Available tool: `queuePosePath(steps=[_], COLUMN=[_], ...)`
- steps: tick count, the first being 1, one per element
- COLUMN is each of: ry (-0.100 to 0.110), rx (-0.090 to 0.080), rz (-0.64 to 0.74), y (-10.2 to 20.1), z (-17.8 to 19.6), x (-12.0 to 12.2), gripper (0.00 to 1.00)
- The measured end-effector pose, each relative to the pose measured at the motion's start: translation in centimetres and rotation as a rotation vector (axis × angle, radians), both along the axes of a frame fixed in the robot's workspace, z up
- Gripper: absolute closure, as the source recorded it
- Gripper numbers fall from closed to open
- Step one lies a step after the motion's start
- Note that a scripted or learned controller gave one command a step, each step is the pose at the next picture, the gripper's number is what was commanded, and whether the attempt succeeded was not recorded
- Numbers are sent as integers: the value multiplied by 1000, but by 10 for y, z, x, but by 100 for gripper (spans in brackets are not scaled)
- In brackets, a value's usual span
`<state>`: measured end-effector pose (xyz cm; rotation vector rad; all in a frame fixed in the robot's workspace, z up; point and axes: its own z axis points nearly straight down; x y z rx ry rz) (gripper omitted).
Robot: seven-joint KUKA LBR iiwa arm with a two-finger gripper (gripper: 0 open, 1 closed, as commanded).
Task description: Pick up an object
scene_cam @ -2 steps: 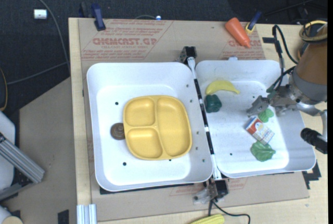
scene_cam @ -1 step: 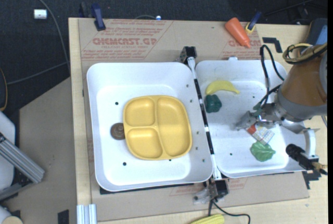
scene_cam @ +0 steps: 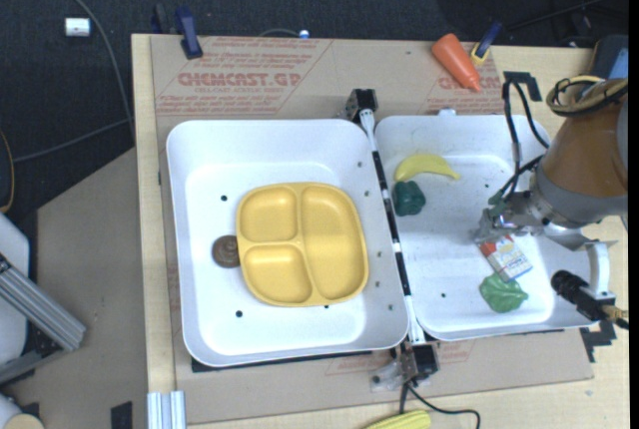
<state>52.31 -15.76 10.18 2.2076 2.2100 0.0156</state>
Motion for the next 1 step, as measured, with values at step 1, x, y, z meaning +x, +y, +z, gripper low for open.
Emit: queuePosePath(steps=[1], ry=[1], rx=[0], rz=[0], y=[0], z=[0], x=[0], gripper=[0])
